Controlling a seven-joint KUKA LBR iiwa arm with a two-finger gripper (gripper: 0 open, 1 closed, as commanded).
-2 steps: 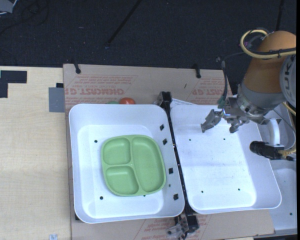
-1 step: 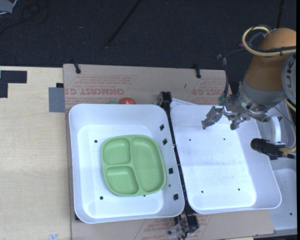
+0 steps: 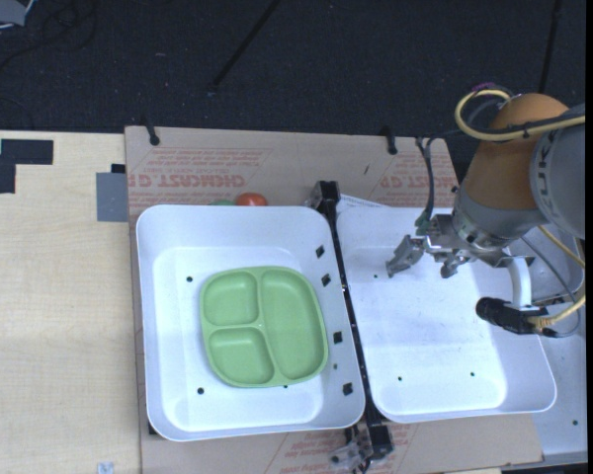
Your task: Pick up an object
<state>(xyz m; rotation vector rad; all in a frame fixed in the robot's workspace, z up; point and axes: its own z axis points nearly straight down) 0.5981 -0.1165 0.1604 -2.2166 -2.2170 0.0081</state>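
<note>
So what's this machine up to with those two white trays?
A grey robot arm reaches in from the right, and its gripper hangs over the far part of the right bin, with nothing between its fingers. The one clear thing to grab, a green divided plate, lies flat in the left bin, untouched and well away from the gripper. A small red-orange object sits just beyond that bin's far rim. So nothing has been picked up yet.

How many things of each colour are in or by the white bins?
Green plastic divided plate: 1
Small red-orange round object behind the left bin: 1
White shallow bins: 2
Total: 4
</note>
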